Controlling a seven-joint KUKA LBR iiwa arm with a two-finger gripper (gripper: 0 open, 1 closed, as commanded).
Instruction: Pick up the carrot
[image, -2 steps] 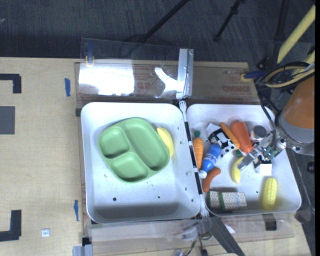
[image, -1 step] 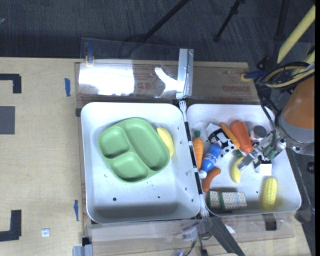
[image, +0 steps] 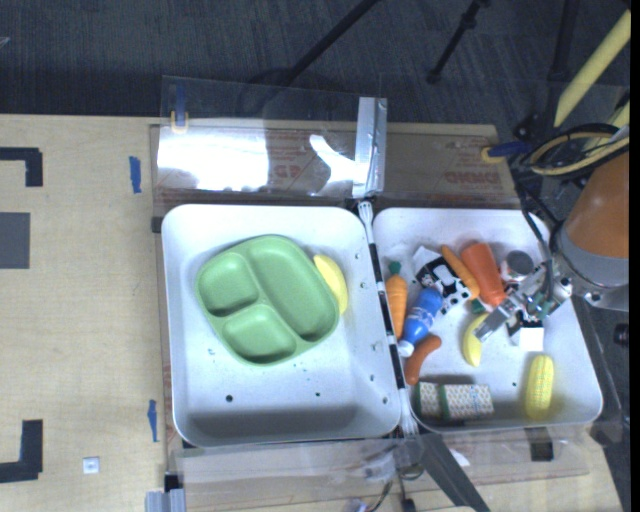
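Gripper (image: 515, 308) low in the right bin (image: 585, 400), right of centre, and I cannot tell how it is set. The carrot (image: 397, 300) lies well left, by the divider, green top up-frame. Judging this the approach step; next it must travel left. Red print on the cardboard (image: 455, 165) is unreadable.

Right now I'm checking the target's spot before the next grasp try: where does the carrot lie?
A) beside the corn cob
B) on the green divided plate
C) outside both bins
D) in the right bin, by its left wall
D: the carrot lies in the right bin, against its left wall.
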